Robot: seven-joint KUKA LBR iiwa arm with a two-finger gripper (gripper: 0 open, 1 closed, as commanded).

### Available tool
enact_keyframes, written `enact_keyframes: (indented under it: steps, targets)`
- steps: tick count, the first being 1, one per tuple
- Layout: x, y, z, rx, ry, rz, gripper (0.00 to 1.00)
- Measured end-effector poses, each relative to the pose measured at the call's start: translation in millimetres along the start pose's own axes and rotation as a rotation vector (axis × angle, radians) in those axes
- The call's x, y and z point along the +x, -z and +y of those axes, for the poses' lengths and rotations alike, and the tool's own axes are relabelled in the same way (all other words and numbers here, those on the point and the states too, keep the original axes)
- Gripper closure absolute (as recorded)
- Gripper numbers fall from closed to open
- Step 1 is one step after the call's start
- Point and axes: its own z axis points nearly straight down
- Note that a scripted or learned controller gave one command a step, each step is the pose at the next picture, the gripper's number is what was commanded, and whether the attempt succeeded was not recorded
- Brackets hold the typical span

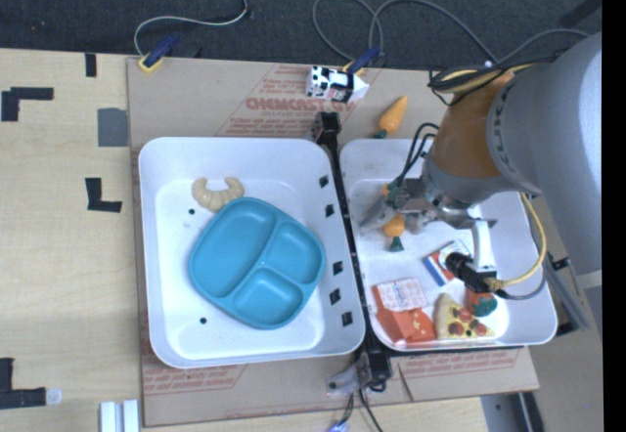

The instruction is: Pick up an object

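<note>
Hanging low in the right bin (523, 318) with the hand (393, 210) directly above a small orange carrot-like toy (394, 228), long axis running toward the bin's near edge, green tip lowermost; cannot tell how far open or whether anything is held.

Even, fairly bright overhead light, with mild glare washing out the white bins (156, 186). Soft shadows pool beneath the arm (528, 127), around the fingers, where detail looks slightly blurred, perhaps from motion. The frame is grainy and low-resolution.
</note>
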Motion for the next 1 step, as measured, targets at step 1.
enact_keyframes:
  steps: [1]
  targets:
    - [-0.4,9.4,0.0,0.0,0.0,-0.002,1.0]
